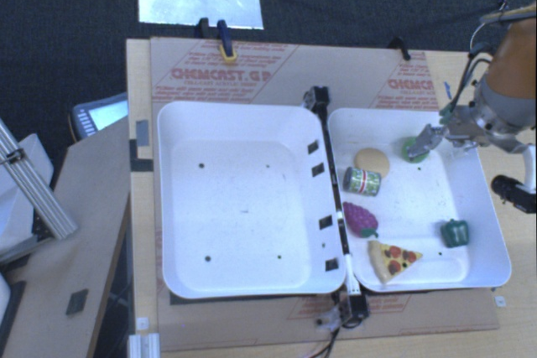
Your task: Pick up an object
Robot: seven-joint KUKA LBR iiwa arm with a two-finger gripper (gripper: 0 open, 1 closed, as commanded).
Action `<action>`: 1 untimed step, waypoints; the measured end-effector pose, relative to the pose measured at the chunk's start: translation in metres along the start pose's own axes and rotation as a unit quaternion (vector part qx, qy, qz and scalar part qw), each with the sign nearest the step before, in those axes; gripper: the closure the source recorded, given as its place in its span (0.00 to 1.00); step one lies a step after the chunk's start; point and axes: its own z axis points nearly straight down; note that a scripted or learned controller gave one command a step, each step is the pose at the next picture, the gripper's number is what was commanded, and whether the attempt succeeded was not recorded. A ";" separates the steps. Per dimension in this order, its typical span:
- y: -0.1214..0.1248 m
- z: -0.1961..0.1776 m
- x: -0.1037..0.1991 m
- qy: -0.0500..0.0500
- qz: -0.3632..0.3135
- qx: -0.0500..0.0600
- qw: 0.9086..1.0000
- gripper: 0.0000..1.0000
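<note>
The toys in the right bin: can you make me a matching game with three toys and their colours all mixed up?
Toys:
1. grapes
2. pizza slice
3. pepper

Colours:
A. dark green
B. purple
C. yellow with red spots

Right pairs: 1-B, 2-C, 3-A.
</note>
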 end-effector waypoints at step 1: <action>0.010 -0.139 0.036 -0.001 -0.003 -0.009 1.000 0.00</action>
